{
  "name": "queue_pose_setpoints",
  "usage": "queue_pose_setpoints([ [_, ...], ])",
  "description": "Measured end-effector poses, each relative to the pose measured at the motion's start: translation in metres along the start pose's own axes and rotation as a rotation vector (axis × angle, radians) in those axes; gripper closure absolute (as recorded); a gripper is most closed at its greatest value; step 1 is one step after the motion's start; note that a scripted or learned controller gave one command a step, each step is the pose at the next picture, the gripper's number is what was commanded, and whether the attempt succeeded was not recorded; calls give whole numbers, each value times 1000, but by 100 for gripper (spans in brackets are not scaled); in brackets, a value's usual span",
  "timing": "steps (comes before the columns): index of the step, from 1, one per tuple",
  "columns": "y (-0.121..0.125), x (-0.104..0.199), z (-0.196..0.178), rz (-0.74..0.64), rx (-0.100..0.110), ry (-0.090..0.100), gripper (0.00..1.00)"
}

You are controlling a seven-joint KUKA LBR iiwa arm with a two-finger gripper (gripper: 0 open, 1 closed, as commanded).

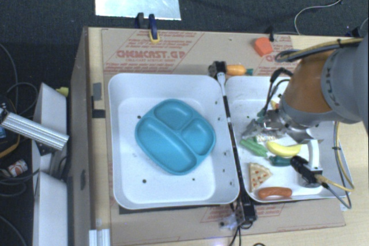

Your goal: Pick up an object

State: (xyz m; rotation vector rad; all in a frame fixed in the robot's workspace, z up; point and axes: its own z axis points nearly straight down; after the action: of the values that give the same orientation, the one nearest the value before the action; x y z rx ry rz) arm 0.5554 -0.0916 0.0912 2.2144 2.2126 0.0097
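- A grey robot arm with an orange band reaches in from the right, over the right of two shallow white bins standing side by side on a bench.
- Its gripper hangs low inside the right bin, near the middle and towards the wall the two bins share.
- The view does not show whether the gripper is apart or together, and nothing can be seen clamped in it.
- The things to pick lie in the near half of the right bin, all toy foods.
- A green toy vegetable lies just below the gripper's tip; it is unclear whether they touch.
- A yellow banana lies just to the right of the green piece, with a small teal piece beside it.
- A pizza slice lies nearer the front, and a red sausage lies along the front wall.
- The left bin holds a blue divided plate lying flat near its middle.
- Outside the bins, an orange toy rests at the far end of the shared wall, and an orange block sits on the bench behind the right bin.
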Motion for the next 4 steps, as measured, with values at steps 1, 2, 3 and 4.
queue_pose_setpoints([
  [1,35,-61,7,-1,10,2,0],
  [2,90,-86,7,-4,9,2,0],
  [3,115,-115,-51,-4,8,2,0],
  [4,-18,-109,-45,-2,11,3,0],
])
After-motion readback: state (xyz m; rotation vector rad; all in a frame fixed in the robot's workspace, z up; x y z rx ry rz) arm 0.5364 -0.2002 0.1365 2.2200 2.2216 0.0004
